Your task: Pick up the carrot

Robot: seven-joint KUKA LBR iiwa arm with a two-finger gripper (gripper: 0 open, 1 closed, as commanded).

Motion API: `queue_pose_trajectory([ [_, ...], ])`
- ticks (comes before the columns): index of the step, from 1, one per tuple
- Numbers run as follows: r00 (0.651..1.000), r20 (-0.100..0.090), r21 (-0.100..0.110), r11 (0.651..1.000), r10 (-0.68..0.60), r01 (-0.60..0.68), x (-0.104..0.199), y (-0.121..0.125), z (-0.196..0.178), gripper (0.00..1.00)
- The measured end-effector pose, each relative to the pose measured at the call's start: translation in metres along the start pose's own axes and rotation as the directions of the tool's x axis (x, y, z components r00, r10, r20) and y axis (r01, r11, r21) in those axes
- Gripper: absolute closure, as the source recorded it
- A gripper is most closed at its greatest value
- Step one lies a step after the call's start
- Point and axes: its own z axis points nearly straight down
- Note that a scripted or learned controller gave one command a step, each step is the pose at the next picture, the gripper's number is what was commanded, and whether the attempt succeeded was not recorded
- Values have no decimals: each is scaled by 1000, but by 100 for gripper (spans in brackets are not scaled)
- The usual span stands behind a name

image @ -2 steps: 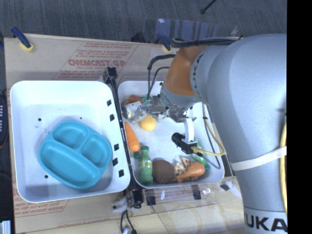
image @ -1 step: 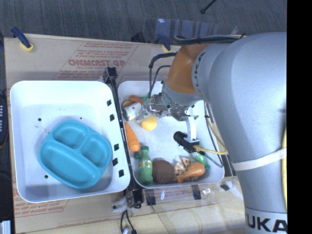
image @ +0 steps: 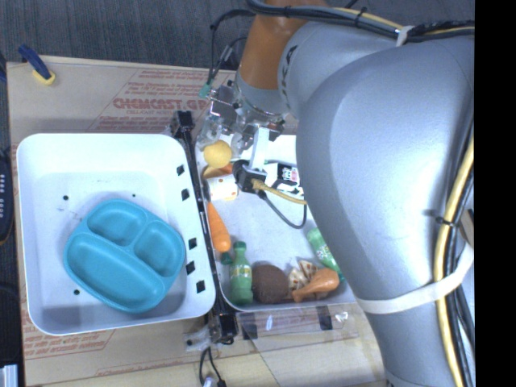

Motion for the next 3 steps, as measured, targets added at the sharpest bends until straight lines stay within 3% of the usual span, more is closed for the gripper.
queue_pose_trajectory([
  [1, 899, 5, 6, 899, 438, -438, 64, -25, 4, 100],
  [2, 660, 10, 6, 660, 751, -751, 9, -66, -17, 100],
  [3, 588, 13, 2, 588, 808, -809, 4, -116, -22, 100],
])
